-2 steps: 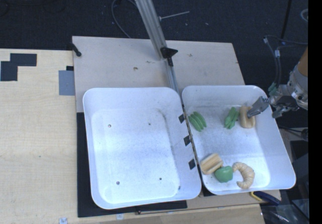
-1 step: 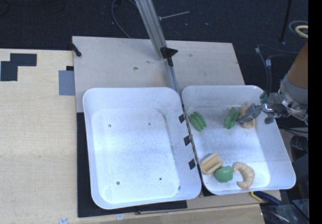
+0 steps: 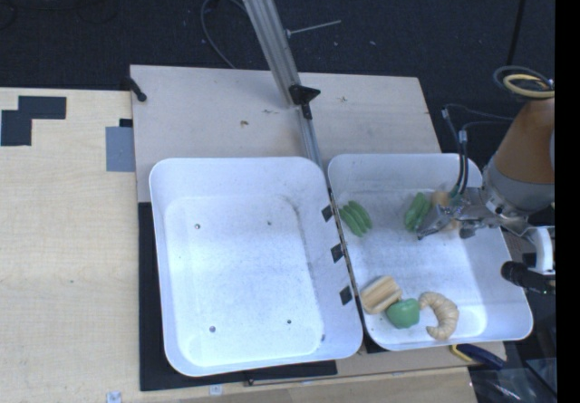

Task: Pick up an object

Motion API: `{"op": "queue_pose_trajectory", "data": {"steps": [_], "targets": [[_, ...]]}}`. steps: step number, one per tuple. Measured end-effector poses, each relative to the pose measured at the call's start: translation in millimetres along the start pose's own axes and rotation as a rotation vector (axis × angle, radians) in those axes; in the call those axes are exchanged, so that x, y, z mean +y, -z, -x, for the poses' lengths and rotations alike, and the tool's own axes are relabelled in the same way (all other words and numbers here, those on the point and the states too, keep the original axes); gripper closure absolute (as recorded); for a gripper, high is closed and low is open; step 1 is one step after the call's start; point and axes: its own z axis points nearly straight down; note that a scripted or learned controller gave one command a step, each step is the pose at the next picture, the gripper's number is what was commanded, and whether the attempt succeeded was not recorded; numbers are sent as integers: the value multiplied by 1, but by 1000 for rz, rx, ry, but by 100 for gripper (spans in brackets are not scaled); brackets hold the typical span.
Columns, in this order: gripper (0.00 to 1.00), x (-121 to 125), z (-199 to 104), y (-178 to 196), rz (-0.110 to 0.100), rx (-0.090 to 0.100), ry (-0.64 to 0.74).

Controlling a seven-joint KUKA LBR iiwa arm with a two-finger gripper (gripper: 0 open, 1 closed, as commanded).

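The right bin holds several small items. A ridged green piece lies near its left wall. A second green piece sits in the upper middle, with a small tan item just to its right. My gripper is low in the bin, right against that second green piece on its right side. I see nothing clearly held. At the bin's front lie a tan roll, a round green item and a curved tan croissant shape.
The left bin stands beside the right one, with black clips along the shared wall. A slanted aluminium post rises behind the bins. The arm's orange band hangs over the right bin's right edge.
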Motion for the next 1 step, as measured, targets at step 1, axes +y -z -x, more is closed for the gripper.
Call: {"op": "queue_pose_trajectory", "data": {"steps": [1], "targets": [[100,1,1,13,5,-2,-1]]}}
